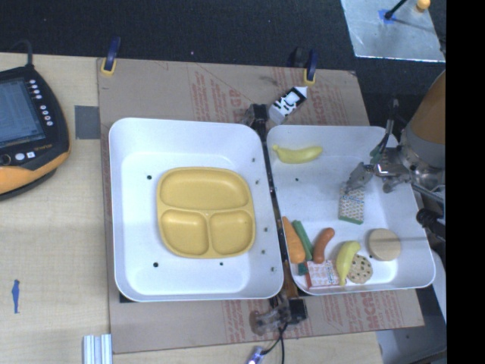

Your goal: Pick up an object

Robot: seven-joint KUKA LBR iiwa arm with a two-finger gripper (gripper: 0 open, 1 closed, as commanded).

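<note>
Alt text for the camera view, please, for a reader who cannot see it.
The gripper hangs over the right bin, just above a small grey-green packet. That bin also holds two toy bananas, a carrot, a sausage and a cookie; the left bin holds a yellow divided tray.

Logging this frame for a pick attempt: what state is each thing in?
gripper: low in the right bin, fingers spread, nothing between them.
grater: lying flat beside the gripper.
banana: lying alone near the bin's far edge.
carrot: lying against the left wall.
sausage: lying flat.
yellow tray: upright in the left bin.
</note>
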